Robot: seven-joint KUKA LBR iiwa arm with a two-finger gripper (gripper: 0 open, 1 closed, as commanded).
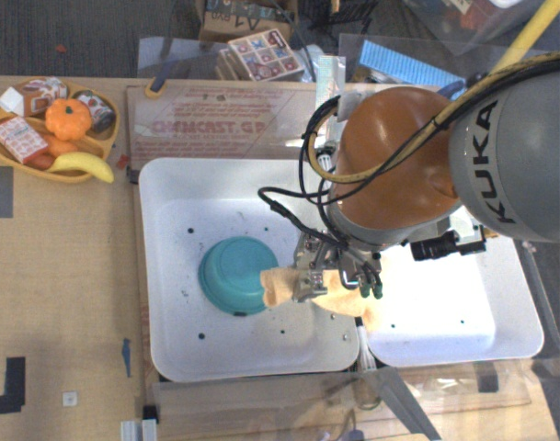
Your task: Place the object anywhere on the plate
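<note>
Bright overhead light, glare washing out the right bin (463, 310) floor, soft shadow under the arm (417, 168), slight overall blur, clutter beyond the bins soft.

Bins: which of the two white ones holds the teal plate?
The left bin, the one farther from the arm's base. The teal plate lies in it, with the claw and a tan object at the plate's edge. The right bin does not hold it.

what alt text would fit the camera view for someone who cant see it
A grey and orange robot arm reaches in from the right, its claw low over the left white bin, at a tan object that overlaps the right rim of a teal plate. A yellow bowl of toy food sits at top left.
</note>
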